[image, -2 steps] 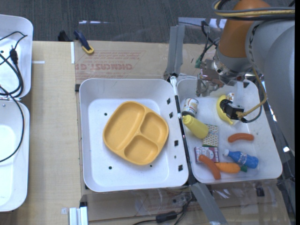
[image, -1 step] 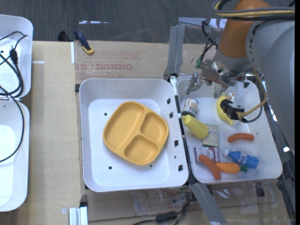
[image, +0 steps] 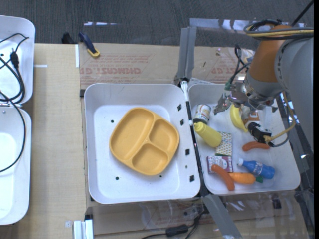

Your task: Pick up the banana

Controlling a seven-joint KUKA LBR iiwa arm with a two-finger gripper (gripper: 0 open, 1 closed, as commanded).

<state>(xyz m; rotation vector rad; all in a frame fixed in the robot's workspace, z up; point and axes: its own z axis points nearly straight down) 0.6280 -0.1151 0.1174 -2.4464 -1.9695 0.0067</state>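
Yellow banana lies in the right bin, under the gripper; whether its grip has closed, I cannot tell.

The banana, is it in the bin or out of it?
In. The banana sits inside the right bin, near its top, right under the arm's wrist and beside the yellow bottle.

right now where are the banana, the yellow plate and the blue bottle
banana [image: 236, 117], camera view, on the middle of its curved yellow body
yellow plate [image: 130, 129], camera view, on the floor of its large compartment
blue bottle [image: 261, 170], camera view, on its blue body
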